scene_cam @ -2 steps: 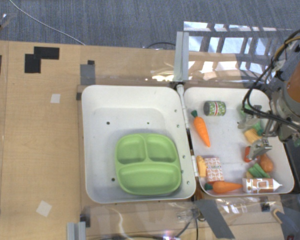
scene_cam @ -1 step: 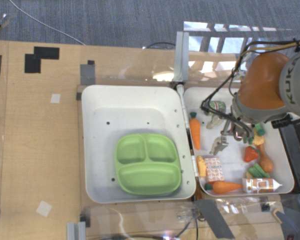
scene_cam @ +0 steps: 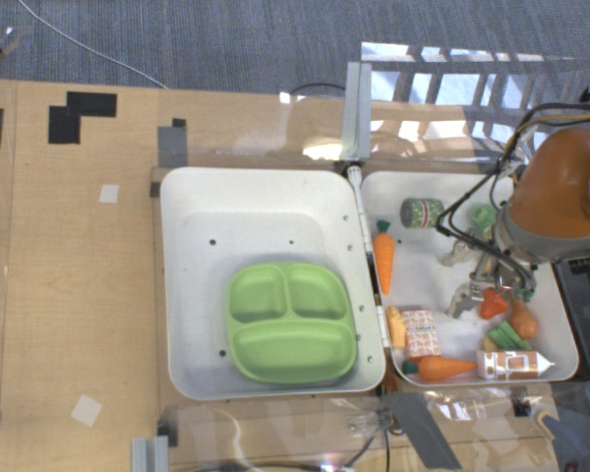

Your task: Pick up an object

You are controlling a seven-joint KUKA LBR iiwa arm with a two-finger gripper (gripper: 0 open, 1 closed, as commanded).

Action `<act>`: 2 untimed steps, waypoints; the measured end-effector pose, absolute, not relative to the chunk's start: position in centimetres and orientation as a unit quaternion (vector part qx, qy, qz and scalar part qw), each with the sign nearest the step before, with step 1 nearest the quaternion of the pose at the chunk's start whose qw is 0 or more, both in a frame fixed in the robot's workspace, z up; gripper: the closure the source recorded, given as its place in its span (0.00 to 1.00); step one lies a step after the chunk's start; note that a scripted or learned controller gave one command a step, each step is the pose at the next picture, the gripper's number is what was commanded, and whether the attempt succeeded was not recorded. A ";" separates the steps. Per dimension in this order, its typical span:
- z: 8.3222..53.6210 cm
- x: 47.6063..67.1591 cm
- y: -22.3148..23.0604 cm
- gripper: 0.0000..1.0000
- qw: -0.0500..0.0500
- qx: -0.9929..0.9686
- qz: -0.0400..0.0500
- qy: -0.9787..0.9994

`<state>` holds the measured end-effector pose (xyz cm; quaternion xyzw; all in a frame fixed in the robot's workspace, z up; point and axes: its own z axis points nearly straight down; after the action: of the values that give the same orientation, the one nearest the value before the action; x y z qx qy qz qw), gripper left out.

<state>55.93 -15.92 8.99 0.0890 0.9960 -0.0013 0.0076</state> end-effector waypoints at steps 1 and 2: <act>9.0 64.8 -13.5 0.00 -0.037 0.225 -0.007 0.974; 8.9 62.1 -9.2 0.00 0.003 0.321 0.000 0.947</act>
<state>62.10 -9.21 8.94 0.3213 0.9470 -0.0003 0.0032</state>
